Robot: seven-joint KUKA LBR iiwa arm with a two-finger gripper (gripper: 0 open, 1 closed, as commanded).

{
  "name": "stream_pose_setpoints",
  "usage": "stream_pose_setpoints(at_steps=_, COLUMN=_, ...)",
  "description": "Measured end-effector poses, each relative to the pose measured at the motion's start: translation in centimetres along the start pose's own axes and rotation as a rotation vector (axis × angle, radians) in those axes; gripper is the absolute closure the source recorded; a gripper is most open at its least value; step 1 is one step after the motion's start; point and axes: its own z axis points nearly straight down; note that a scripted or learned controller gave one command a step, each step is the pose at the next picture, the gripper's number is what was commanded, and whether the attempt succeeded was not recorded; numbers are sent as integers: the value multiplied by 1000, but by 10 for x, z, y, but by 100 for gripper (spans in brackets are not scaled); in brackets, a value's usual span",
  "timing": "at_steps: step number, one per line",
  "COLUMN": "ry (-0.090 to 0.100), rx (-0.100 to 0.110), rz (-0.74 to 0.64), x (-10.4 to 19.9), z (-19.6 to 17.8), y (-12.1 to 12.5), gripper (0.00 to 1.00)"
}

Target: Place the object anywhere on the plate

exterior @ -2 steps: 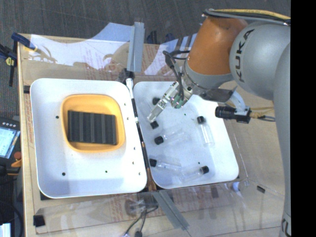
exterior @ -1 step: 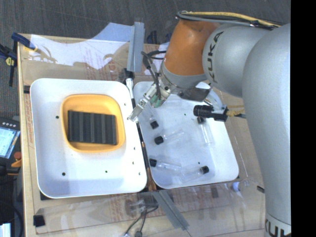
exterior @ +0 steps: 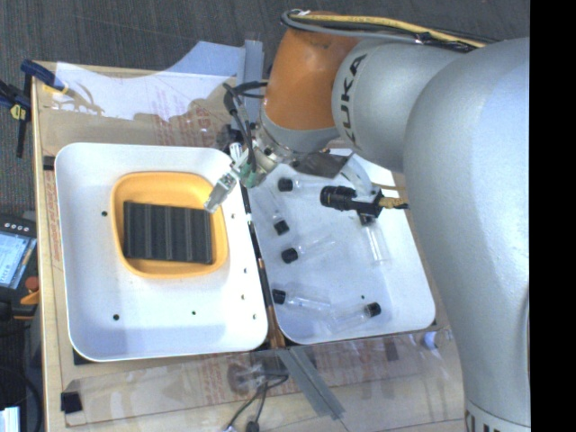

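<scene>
**Arm over the seam between two bins, gripper tip at the plate's corner**

The grey arm (exterior: 432, 151) and its orange band (exterior: 301, 79) cover the upper right part of the right bin (exterior: 396, 318), and the arm's bulk runs off the frame's right side. The gripper (exterior: 220, 190) shows as a small pale tip above the plate's upper right corner; whether it is released or clenched cannot be told, and nothing can be made out in it.

Two white bins lie side by side. The left bin (exterior: 90, 313) holds one yellow plate (exterior: 144, 192), rounded-square, with a dark ribbed insert (exterior: 168, 232) at its middle. The right bin holds several clear vials with black caps, about six caps visible, such as one (exterior: 289, 255) near the bin's middle; their glass bodies are faint against the white. A larger black-capped piece (exterior: 346, 198) lies near the arm.
</scene>
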Motion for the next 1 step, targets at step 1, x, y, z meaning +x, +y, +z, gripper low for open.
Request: stream_pose_setpoints(at_steps=1, ry=1, rx=0, rz=-27, x=23, z=0, y=40, gripper=0)
